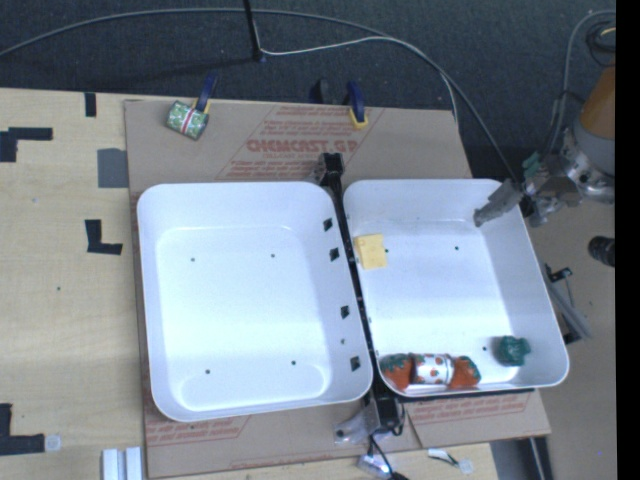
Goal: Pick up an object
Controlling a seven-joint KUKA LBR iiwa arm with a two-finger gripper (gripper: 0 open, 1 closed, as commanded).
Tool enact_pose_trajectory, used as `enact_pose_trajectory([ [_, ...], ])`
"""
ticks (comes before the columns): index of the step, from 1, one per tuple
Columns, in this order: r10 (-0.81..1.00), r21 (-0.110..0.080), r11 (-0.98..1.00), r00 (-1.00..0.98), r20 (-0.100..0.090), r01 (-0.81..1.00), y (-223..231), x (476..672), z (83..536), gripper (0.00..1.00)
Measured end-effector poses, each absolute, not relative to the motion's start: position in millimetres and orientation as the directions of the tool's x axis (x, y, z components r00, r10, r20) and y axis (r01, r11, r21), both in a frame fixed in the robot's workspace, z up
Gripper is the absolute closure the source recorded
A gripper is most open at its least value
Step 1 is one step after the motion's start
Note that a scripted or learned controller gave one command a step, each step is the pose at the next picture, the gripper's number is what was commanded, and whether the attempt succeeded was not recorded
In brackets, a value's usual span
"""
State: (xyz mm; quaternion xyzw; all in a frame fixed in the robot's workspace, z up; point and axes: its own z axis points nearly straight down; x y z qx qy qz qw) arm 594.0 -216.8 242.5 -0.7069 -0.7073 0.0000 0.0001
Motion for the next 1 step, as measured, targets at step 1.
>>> enact_pose_trajectory([
  [1, 1.000, -0.006, 0.001, -0.001, 0.001, 1.000, -198.4, 560.2, 81.5, 0.00],
])
